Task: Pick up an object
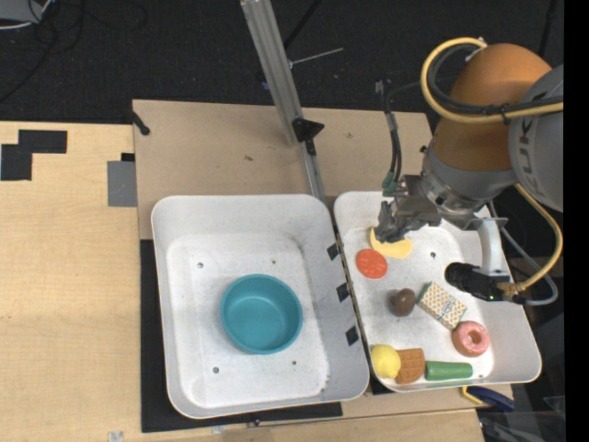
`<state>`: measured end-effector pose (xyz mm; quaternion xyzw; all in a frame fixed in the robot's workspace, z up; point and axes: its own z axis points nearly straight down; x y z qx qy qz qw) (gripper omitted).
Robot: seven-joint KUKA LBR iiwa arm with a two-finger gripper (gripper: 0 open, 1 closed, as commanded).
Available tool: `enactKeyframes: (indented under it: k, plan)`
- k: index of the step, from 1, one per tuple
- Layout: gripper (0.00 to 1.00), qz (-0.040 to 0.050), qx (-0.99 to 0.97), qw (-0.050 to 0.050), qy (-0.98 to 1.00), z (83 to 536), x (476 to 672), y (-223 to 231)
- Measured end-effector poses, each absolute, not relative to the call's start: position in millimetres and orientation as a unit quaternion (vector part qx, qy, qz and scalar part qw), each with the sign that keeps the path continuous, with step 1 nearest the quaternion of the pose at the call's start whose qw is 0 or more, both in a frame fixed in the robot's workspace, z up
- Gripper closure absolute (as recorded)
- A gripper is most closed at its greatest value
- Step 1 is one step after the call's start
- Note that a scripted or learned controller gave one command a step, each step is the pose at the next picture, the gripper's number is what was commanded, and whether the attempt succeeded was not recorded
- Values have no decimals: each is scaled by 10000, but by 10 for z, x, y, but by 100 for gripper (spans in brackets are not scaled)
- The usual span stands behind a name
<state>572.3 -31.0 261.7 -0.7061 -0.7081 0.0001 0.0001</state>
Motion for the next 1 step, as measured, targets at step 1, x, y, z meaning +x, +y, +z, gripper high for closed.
enactKeyframes:
  k: [1]
  plan:
    - [100, 4, -7061, 8, -7081, 2515, 5881, 166]
